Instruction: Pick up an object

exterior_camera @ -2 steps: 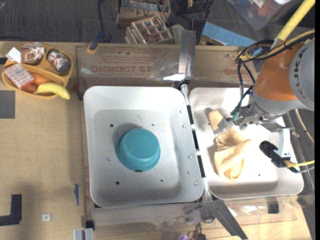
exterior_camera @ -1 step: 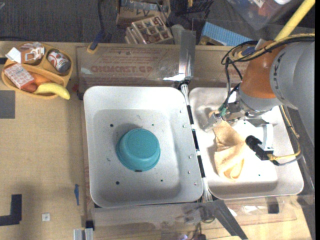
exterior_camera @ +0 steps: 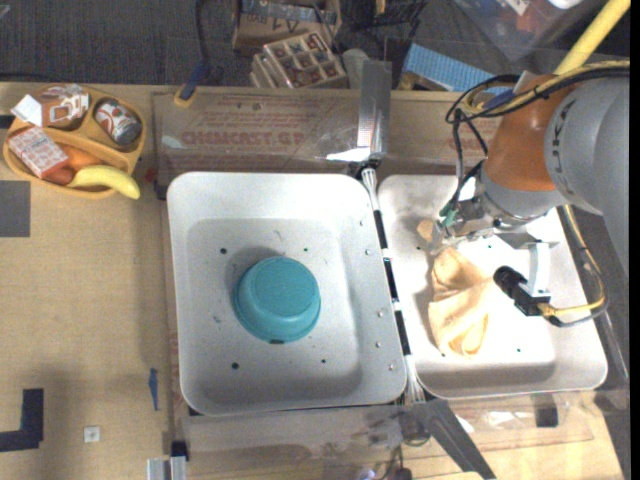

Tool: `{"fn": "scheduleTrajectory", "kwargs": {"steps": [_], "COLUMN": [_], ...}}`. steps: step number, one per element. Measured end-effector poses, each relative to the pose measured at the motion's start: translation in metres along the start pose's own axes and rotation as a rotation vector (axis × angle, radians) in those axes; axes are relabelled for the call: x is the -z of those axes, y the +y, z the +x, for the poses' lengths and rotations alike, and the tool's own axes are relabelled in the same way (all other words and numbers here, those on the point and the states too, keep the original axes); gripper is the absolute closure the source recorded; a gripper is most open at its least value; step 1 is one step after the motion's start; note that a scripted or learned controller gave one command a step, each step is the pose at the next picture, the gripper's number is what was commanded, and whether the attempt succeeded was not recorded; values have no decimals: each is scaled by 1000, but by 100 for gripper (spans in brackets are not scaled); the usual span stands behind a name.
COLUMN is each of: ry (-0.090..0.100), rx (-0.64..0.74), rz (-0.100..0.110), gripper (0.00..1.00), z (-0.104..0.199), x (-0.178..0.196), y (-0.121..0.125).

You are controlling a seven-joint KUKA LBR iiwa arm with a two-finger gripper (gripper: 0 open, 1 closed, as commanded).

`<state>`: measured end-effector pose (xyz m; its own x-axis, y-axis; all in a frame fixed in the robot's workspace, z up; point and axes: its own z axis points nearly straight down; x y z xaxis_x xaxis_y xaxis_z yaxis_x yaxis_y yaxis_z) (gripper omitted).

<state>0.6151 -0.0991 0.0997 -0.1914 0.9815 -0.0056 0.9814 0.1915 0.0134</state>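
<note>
On my wooden bench (exterior_camera: 80,298), the left bin (exterior_camera: 200,203) holds a teal bowl (exterior_camera: 278,299); the right bin (exterior_camera: 575,368) a yellow cloth (exterior_camera: 458,303), the gripper (exterior_camera: 447,224) just above it, grip unclear.

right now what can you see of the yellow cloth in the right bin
The yellow cloth looks like soft, crumpled fabric, pale yellow-orange, lying in loose folds on the floor of the right bin. It runs lengthwise, narrow at its upper end, wider and bunched below. Its upper end lies right under the gripper; whether they touch is unclear.
</note>
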Motion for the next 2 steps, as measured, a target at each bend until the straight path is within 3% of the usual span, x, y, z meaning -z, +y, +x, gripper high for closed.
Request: {"fn": "scheduleTrajectory", "kwargs": {"steps": [1,2], "ry": [4,7], "rx": [300,601], "rz": [9,9], "gripper": [100,100], "z": [42,54], "x": [138,136], "y": [64,66]}}
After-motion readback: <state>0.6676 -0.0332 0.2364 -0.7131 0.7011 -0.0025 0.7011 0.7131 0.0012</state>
